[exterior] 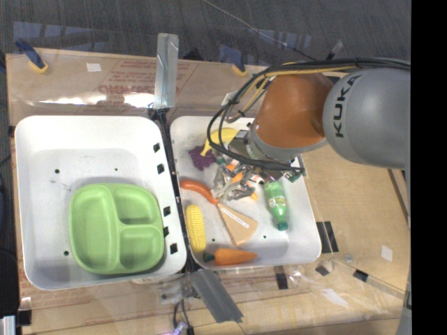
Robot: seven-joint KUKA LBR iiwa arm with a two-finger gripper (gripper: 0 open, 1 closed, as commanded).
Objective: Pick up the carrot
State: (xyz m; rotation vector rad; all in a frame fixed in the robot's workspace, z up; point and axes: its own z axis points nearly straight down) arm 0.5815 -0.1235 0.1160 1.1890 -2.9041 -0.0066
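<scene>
Your carrot (234,257) lies at the near edge of the right bin (307,215), close against the front wall, its long axis running left to right with the green top toward the left. The gripper (234,180) sits up in the middle of that bin under the orange wrist, so the carrot is toward the view's bottom from it, a short way off. I cannot tell how the gripper is set; the wrist and cables hide it. Between the two lie a wedge of toy food (239,225) and the corn cob (195,227). The green bottle (276,202) stands off to the right. Expect little room by the wall.
</scene>
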